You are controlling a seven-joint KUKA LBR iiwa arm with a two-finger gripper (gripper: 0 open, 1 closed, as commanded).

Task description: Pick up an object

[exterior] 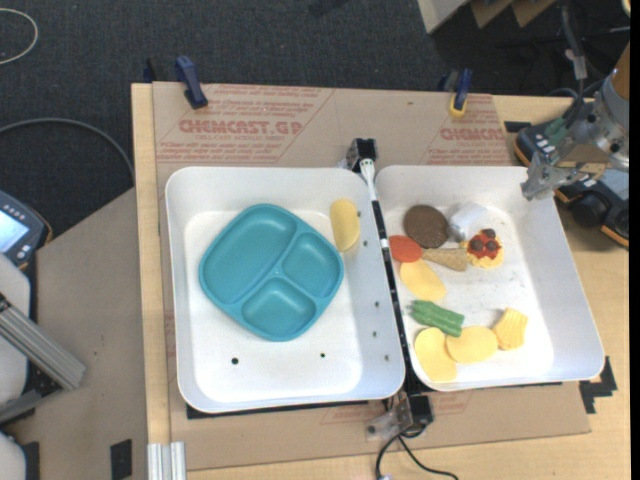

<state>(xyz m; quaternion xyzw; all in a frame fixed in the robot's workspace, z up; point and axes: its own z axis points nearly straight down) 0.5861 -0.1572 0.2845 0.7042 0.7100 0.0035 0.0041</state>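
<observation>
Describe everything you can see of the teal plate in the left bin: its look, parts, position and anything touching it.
The teal plate is a rounded-square divided tray, apparently smooth plastic, with three recessed compartments split by raised ridges. It lies flat, face up and turned at an angle, on the floor of the left bin, slightly toward its far side. Nothing sits in its compartments. A small yellow food piece lies just beyond its far right corner, very close; whether they touch cannot be told.

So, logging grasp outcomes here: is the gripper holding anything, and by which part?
Nothing is held: the gripper hangs at the right bin's far right corner, apart from the toy food.
</observation>
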